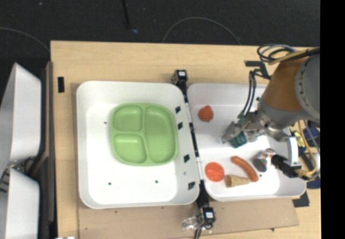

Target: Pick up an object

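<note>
Objects for picking scattered in the right bin (232, 95), toward the right edge of the bench (135, 60). Small orange-red ball (205, 113) near the bin's far left corner. Flat red disc (214, 171), glossy red sausage (244, 166) and tan cone (240, 181) clustered along its near edge, cone touching sausage. Grey-and-dark lump (262, 160) just beside the sausage, too blurred to identify. End effector (237, 134) low over the bin's middle, greyish-green and smeared; open or closed impossible to tell. Arm (285, 89) cut off at right, cables (272, 52) looping above it. Left bin (89, 141) bearing a smooth, pale green divided plate (144, 134) with rounded corners.
</note>
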`<state>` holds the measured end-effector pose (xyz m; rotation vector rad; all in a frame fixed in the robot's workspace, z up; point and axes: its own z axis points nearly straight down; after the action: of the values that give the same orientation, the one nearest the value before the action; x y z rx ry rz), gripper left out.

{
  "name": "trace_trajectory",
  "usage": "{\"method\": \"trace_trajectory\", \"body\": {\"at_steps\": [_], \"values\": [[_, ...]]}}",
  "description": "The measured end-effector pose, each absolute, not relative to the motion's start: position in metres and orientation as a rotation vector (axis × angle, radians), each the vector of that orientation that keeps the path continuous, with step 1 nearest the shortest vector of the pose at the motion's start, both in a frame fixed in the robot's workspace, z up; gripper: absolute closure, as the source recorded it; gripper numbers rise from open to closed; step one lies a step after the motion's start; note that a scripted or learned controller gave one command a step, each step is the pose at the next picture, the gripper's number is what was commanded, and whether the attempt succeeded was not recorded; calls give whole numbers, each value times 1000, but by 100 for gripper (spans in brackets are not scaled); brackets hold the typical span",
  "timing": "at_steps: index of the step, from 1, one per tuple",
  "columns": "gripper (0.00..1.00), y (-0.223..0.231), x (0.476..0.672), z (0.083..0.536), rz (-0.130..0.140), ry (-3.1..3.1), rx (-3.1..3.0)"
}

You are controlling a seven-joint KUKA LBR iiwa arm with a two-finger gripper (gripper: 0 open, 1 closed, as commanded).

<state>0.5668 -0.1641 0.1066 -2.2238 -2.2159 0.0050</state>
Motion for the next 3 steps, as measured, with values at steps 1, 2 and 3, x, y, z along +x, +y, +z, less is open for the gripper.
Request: {"method": "trace_trajectory", "body": {"at_steps": [1,2,3], "values": [[0,-165,567,101,2,-2215,-2229],[100,-166,568,113,-3,-2213,-2236],[100,-172,578,172,-5,-2228,-2225]]}}
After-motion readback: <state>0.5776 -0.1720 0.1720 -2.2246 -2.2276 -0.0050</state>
